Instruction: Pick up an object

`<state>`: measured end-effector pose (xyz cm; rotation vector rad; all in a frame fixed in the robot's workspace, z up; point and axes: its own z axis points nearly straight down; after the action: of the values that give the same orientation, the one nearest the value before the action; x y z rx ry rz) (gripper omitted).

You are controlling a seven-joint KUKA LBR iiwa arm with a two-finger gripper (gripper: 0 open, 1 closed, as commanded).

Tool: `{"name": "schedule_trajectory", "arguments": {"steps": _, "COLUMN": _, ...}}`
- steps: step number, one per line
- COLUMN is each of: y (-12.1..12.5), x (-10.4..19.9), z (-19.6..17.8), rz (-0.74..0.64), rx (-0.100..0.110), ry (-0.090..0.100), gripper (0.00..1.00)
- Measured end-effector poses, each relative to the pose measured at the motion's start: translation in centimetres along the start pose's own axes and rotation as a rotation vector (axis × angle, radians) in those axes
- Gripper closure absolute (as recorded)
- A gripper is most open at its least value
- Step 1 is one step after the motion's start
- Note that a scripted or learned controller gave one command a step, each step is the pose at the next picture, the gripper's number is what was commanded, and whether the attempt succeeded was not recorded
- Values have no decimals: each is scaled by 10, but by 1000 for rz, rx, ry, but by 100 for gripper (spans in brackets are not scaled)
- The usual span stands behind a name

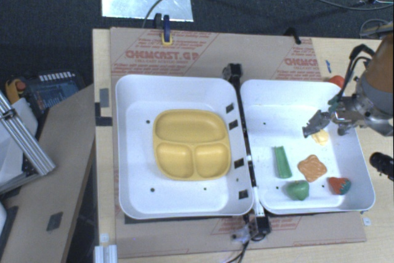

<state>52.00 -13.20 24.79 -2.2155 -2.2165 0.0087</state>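
Note:
My gripper (315,124) hangs over the upper right part of the right bin (271,101), with the arm coming in from the right edge. A small pale yellow piece (320,138) lies on the bin floor just below and beside the gripper tip. Further down the bin lie a green stick (281,162), an orange waffle-like piece (312,167), a rounded green object (298,190) and a red object with a green end (338,185). I see nothing held by the gripper.
The left bin (132,132) holds a yellow divided plate (189,143). A black divider with clips (240,132) runs between the bins. Cardboard (184,49) lies under both bins, and cables cross the dark floor behind.

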Motion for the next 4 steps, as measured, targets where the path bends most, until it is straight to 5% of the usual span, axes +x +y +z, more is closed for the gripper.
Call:
{"name": "schedule_trajectory", "arguments": {"steps": 1, "y": 2, "x": 0, "z": -5, "rz": -3, "rx": -11, "ry": -2, "gripper": 0}}
{"name": "schedule_trajectory", "arguments": {"steps": 4, "y": 0, "x": 1, "z": 163, "rz": -1, "rx": -14, "ry": 1, "gripper": 0}}
